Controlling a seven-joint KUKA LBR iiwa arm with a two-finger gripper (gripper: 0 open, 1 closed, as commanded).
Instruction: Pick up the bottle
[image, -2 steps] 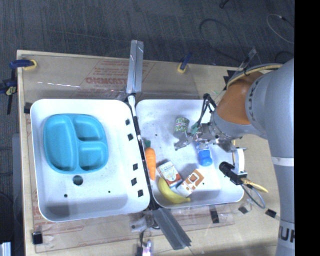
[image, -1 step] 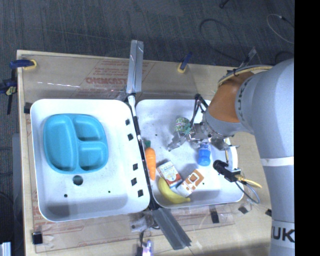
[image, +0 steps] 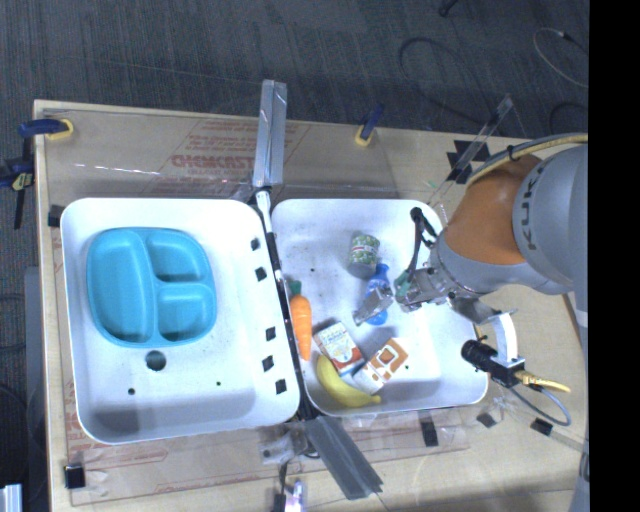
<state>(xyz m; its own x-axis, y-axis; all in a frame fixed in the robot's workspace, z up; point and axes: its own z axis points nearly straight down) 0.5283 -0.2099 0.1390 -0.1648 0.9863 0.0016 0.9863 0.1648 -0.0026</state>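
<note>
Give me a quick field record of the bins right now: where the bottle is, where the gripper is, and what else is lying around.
bottle: right bin, centre, lying on its side
gripper: right bin, by the bottle's right side
grasp: cannot tell
green can: just behind the bottle
carrot: along the right bin's left wall
banana: front of the right bin
cartons: two, between bottle and banana
blue tray: left bin
</note>
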